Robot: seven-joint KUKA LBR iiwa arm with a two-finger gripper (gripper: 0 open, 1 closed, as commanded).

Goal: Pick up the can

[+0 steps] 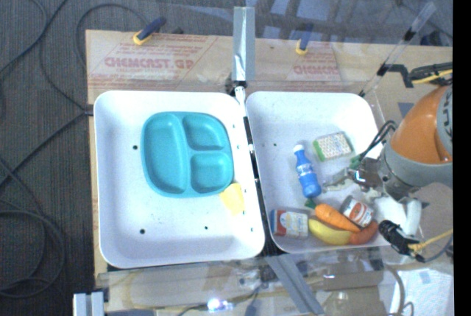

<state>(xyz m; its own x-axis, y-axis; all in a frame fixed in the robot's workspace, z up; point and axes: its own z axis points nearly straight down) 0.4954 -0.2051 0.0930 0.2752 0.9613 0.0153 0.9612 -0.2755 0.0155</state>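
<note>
I see the can point(358, 212) in the right bin point(283, 116), by a carrot point(335, 216), banana point(329, 232) and blue bottle point(305, 171). The left bin point(118, 233) holds a blue tray point(188, 153).

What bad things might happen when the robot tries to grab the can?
The can is squeezed against the carrot and banana, so the gripper might bump those or grab one instead. The can also lies tilted near the bin's wall, so it might roll or slip away.
</note>
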